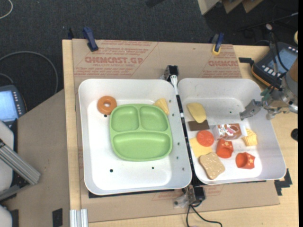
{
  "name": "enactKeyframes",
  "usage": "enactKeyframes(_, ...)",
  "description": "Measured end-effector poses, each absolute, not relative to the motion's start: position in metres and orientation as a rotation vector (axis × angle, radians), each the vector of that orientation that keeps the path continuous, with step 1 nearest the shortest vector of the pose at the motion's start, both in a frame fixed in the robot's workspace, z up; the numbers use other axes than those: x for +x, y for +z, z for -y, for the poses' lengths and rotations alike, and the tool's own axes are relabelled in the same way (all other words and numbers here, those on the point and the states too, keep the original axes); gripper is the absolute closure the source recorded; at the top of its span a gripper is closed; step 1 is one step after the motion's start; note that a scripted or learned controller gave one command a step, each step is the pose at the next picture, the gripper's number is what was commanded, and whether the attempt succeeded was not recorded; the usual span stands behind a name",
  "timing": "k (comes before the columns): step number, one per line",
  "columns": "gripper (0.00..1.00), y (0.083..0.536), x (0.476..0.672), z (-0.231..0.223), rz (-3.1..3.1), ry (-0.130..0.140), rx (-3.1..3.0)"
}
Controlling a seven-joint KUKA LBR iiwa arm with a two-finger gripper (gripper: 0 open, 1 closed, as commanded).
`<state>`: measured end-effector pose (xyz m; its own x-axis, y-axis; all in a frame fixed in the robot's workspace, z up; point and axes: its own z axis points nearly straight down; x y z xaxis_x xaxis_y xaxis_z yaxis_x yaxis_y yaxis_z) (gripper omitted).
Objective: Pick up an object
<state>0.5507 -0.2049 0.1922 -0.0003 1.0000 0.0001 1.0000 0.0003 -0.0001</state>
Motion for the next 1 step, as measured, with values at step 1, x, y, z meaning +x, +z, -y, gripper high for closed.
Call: enactKeyframes(1,0.00,0.1095,0.5317,0.1607,2.234,-0.014,-2.240)
